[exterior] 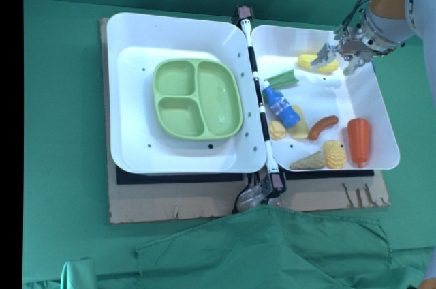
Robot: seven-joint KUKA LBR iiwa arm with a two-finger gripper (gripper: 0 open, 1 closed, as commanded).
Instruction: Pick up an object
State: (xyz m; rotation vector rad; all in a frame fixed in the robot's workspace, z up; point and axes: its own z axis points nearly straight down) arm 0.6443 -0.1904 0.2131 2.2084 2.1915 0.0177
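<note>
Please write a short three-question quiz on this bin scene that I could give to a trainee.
1. True or false: the green divided plate lies in the left bin.
2. Which item lies closest to the gripper? A) the carrot B) the yellow banana C) the blue bottle
3. Fill in: the sausage lies between the blue bottle and the ____.

Key: 1. True; the plate is the one item in that bin. 2. B; the gripper hangs right above the banana at the far end of the right bin. 3. Carrot.
</note>
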